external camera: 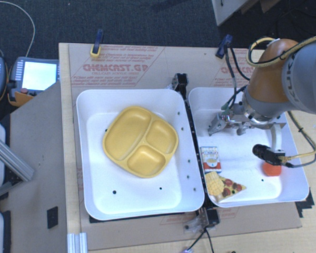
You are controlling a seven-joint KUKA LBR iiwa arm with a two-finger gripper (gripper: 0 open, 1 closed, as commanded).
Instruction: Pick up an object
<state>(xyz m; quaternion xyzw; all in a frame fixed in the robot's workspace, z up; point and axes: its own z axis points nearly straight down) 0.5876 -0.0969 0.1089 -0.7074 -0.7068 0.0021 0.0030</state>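
The gripper [227, 123] hangs over the right bin [289, 191], holding nothing; I cannot tell how it stands. A carton [210, 158], corn [214, 183] and pizza [232, 187] lie lower left of it.

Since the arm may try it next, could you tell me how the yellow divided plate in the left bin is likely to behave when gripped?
The yellow divided plate looks like moulded plastic, so probably stiff and fairly light. It lies flat in the left bin, so rolling seems unlikely. Its wide, low, smooth shape probably leaves just the rim to pinch, and it may slip or tilt.
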